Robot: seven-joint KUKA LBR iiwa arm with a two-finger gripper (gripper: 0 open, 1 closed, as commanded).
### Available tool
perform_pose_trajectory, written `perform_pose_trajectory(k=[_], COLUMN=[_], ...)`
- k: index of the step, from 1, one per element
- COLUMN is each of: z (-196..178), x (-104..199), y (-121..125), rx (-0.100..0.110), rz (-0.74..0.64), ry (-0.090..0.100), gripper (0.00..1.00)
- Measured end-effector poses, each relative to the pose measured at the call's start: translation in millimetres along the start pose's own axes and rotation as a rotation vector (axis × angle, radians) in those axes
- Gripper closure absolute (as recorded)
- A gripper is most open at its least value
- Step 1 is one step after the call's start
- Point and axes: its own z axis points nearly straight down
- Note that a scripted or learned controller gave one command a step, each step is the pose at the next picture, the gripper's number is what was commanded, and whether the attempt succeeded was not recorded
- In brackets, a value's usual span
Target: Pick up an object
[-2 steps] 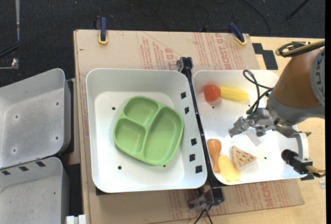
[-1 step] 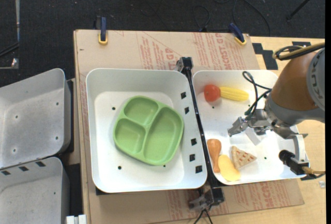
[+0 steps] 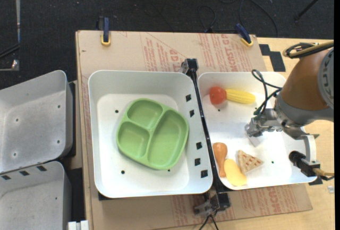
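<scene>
Waffle wedge [image 3: 248, 161] in right bin [image 3: 276, 184], gripper [image 3: 256, 129] lowered nearby, grip state unclear.

Lab: clamped bench [image 3: 159, 48], floor cables [image 3: 234, 8].

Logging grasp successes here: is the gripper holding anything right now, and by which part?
Cannot tell. The gripper hangs over bare floor of the right bin, apart from the toy foods.

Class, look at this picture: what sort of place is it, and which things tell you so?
Probably a robotics lab bench: a robot arm reaches over two white bins, toy food lies in one, and cables trail across the dark floor.
</scene>
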Motion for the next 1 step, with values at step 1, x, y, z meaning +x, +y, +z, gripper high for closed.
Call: perform_pose_trajectory(k=[1], z=[-44.3], x=[5.4], y=[3.1], rx=[0.020], rz=[-0.009], ry=[0.013], gripper=[1.00])
